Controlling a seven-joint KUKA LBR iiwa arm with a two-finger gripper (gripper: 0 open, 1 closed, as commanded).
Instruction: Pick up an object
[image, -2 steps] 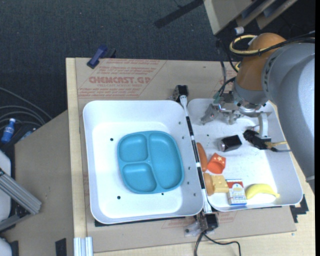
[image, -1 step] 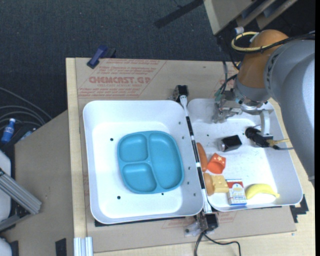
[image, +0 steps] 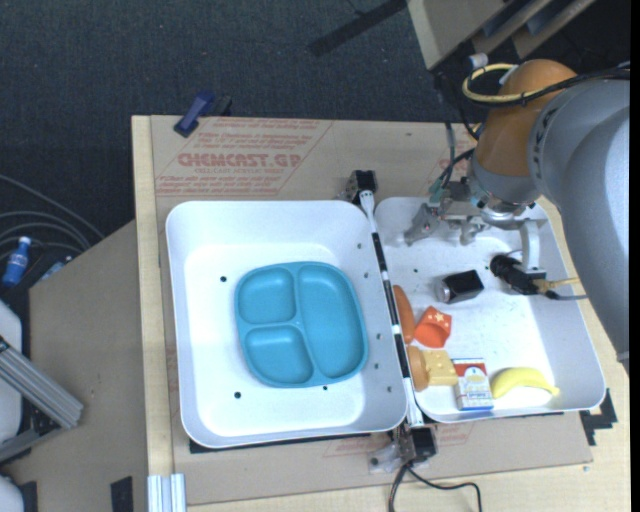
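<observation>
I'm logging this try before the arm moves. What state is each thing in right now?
Blue divided plate: flat in the left bin.
Black block: loose on the right bin's floor.
Hot dog: against the dividing wall.
Red piece: beside the hot dog.
Banana: lying near the front corner.
Small box: lying flat.
Gripper: over the bin's back end.

Bench (image: 250, 150) — two white bins (image: 200, 300) side by side.
</observation>
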